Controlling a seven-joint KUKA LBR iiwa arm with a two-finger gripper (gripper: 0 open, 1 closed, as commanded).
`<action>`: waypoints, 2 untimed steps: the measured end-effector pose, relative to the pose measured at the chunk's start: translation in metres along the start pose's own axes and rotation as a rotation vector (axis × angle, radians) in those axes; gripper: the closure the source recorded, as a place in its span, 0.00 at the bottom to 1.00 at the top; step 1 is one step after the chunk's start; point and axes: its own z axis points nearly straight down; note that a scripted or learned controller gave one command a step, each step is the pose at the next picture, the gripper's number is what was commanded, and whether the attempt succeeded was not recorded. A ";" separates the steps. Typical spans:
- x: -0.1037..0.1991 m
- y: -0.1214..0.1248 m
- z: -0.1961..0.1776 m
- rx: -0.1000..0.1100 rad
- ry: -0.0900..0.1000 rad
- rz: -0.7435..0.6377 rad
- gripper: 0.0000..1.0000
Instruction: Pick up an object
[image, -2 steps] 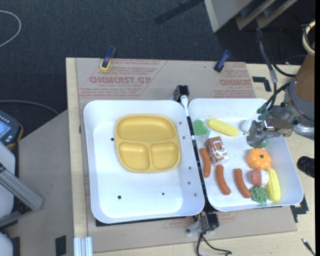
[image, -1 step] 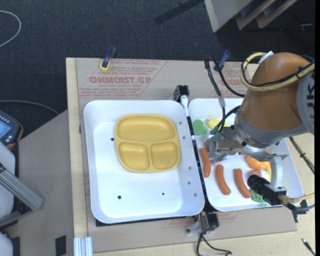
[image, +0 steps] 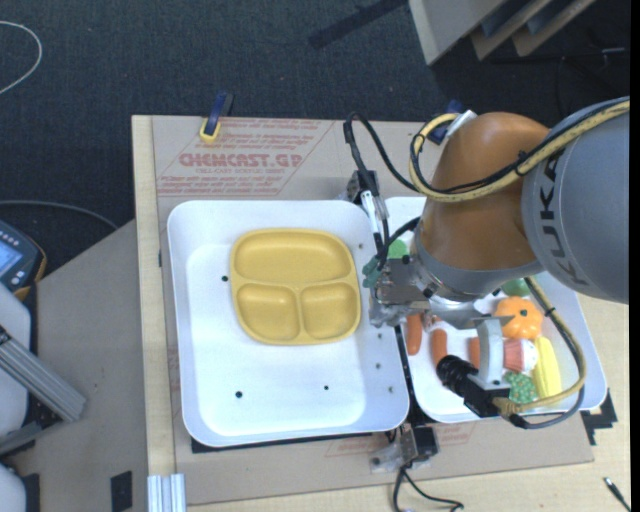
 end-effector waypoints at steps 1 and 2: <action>-0.053 0.002 -0.149 -0.026 -0.003 0.012 1.00; -0.096 -0.001 -0.053 0.002 -0.004 0.013 1.00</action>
